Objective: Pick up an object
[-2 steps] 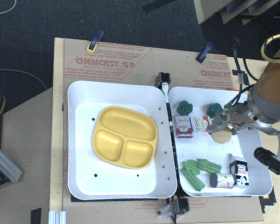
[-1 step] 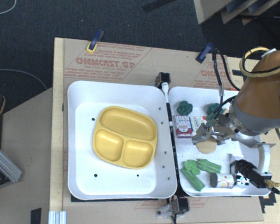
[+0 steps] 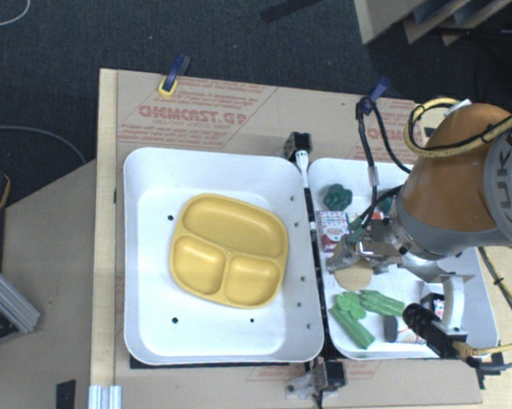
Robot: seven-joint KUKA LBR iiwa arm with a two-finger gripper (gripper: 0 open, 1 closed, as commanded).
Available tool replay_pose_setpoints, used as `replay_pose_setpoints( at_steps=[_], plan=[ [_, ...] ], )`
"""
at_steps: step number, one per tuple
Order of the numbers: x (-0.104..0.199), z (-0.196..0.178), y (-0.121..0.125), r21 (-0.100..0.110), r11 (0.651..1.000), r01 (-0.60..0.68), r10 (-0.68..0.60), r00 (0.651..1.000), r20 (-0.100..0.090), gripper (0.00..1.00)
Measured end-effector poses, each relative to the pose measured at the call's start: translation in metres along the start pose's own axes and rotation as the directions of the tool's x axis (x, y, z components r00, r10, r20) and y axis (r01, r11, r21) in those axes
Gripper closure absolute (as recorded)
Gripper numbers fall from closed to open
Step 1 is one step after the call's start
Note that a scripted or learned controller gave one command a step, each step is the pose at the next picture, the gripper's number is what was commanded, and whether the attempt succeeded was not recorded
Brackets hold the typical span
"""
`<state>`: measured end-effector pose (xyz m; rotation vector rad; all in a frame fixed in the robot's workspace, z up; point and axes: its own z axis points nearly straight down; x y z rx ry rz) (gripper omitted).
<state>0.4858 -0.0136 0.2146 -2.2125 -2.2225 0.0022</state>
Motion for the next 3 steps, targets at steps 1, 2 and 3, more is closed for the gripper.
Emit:
replay_pose_setpoints(
  at_steps=[1, 2, 3],
  plan=[
    [-0.01, -0.0016, -0.001, -0.002, 1.0, -0.005, 0.005, 1.0, 0.002, 1.0],
    [-0.0127, -0.0045, -0.0014, -0.005, 1.0, -0.004, 0.004, 1.0, 0.003, 1.0],
    [-0.0031, -0.0005, 0.0027, -0.005, 1.0, -0.003, 0.003, 1.0, 0.003, 1.0]
  ],
)
